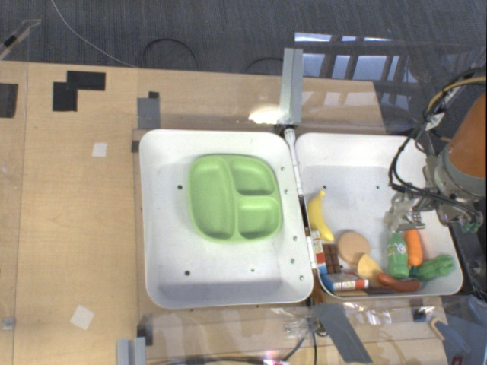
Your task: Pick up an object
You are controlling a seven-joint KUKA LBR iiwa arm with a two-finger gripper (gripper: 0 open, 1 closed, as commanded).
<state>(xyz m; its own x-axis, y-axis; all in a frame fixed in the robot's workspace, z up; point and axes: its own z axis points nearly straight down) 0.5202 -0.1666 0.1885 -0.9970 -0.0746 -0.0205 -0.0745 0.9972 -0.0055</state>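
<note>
**Pincer above bottle, grip unclear**

Pincer (pixel 405 217) just above green bottle (pixel 396 255), right bin's (pixel 342 158) 4 o'clock corner; released or clenched, cannot tell. Carrot (pixel 413 247) touching at 3 o'clock. Bottle likely light, stiff, slippery: grip mid-body.

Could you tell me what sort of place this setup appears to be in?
Probably a robotics lab: a wooden bench on grey carpet bears two white bins, one with a green tray, one with toy food, under a robot arm.

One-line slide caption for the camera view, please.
Gripper above right bin of toy food; green divided plate in left bin.
</note>
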